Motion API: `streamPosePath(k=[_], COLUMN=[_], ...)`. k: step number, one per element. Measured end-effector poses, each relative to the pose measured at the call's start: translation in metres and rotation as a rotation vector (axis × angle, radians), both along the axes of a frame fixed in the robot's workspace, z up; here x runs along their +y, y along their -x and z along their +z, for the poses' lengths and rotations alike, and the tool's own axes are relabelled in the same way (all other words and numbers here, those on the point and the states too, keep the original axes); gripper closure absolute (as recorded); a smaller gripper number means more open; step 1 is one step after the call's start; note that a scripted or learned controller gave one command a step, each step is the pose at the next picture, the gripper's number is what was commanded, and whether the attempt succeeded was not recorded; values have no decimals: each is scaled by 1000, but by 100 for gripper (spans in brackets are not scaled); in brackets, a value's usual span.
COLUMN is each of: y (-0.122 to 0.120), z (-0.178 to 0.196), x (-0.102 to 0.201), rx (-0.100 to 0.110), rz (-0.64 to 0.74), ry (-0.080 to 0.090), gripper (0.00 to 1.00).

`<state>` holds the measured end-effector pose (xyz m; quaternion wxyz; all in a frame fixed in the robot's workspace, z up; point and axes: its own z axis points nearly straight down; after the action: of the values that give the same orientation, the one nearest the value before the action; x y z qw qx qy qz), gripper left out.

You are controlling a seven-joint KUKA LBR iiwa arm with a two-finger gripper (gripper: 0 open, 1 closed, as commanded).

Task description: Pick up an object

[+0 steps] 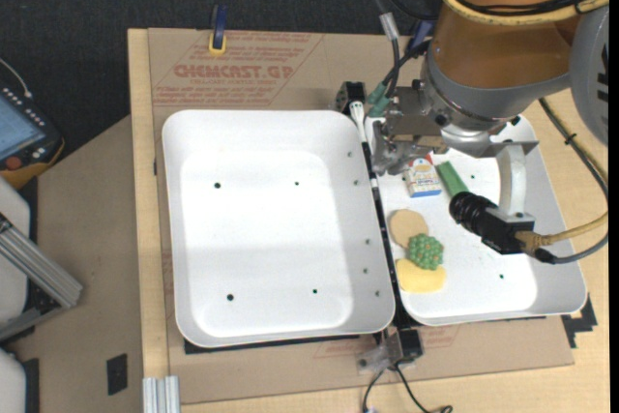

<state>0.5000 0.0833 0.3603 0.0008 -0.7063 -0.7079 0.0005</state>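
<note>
A small box (422,180) with a red and white label is lying in the right bin (542,290), near its upper left corner, just beside a green stick (451,178). The gripper (406,148) is sitting directly above the box at the centre right of the frame; whether it is spread or pressed together cannot be told, since the wrist is covering it. Lower in the same bin, a tan disc (407,225), a green knobbly ball (425,250) and a yellow piece (422,278) are lying clustered together, touching. The left bin (193,140) is occupying the centre of the frame. Both bins are resting on a cardboard sheet (242,63).
</note>
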Motion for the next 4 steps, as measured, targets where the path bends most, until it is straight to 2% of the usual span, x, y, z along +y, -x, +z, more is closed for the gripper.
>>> streamPosePath(k=[1, 2, 4], y=[21, 20, 20], z=[12, 45, 125], x=[-36, 20, 99], rx=[0, -7, -7], rz=[-5, 3, 1], ry=[0, -1, -2], gripper=[100, 100, 100])
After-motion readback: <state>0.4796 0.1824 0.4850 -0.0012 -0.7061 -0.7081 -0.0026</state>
